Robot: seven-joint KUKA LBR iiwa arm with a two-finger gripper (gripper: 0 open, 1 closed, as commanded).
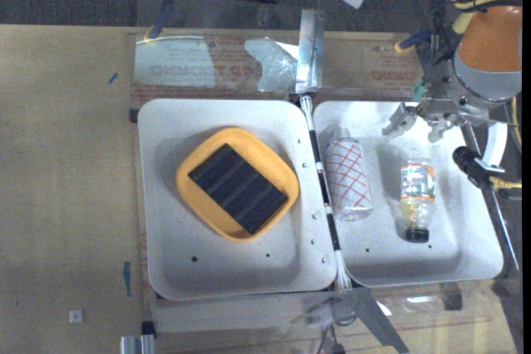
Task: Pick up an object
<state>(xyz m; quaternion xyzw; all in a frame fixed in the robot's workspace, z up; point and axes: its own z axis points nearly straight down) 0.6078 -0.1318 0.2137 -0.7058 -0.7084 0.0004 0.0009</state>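
Note:
A small clear bottle [416, 201] with an orange-and-green label and a dark cap lies in the right bin [465, 261]. Left of it, by the divider, lies a clear packet [346, 177] with a red crosshatch pattern. In the left bin [166, 244] rests a yellow-orange tray with a black ribbed top [237, 191]. My gripper [417, 122] hangs over the far side of the right bin, above and beyond the bottle, with its fingers [398, 123] spread apart and nothing between them.
A metal divider [319, 178] runs between the two bins. Clear panels and cardboard [216, 66] stand behind the bins. Black cables and fittings [473, 166] hang by the right bin's right rim. The arm's orange band [494, 29] is at the upper right.

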